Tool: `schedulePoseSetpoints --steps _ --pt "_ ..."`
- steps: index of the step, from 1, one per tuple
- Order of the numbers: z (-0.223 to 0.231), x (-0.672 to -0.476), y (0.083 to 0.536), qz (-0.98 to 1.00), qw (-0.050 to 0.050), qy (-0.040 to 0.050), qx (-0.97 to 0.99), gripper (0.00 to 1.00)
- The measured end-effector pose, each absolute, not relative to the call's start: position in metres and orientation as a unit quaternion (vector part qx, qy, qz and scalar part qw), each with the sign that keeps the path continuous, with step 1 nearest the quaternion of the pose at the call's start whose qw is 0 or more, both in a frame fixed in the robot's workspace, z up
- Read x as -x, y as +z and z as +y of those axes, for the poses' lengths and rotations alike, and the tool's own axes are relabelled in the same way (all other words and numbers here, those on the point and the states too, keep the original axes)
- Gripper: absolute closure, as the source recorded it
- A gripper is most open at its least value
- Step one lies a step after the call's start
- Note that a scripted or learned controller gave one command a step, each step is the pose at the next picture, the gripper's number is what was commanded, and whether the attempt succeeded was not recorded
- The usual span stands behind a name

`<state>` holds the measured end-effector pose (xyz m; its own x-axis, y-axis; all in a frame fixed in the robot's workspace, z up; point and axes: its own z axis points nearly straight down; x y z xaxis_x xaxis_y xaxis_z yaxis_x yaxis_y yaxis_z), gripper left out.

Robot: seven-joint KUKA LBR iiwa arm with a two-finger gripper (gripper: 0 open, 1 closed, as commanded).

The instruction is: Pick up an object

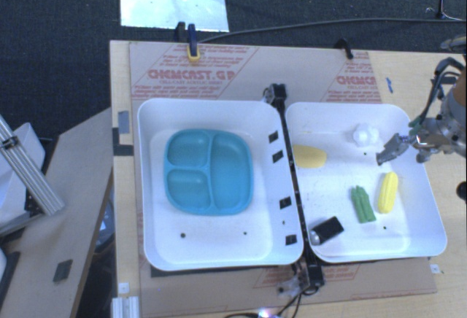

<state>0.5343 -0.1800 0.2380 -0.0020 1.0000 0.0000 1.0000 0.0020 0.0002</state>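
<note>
Camera view findings, with all positions referenced to the right bin (419, 236). The bin sits on the bench with its left wall touching the left bin (157, 236), which contains a teal divided plate (209, 171) lying flat near its centre.

Contents of the right bin: a yellow rounded item (309, 157) lies near its left wall, in the upper half. A small white crumpled object (365, 135) rests toward the upper middle. A yellow corn cob (388, 192) lies toward the right side, with a green ridged piece (363, 204) just beside it on the left; both are angled roughly lengthwise. A black block (327, 229) sits in the lower left corner area.

The gripper (403, 146) is positioned over the bin's upper right rim, above the corn cob and right of the white object. Nothing is visible between its fingers. Whether the fingers are spread or closed cannot be determined at this angle.
</note>
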Motion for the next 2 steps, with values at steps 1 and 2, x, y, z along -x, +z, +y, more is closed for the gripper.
schedulePoseSetpoints --steps 1,2 --pt "-0.177 -0.525 0.185 0.708 0.0 0.0001 -0.707 0.0" --pt "-0.169 -0.531 0.129 0.708 0.0 0.0005 -0.707 0.0"
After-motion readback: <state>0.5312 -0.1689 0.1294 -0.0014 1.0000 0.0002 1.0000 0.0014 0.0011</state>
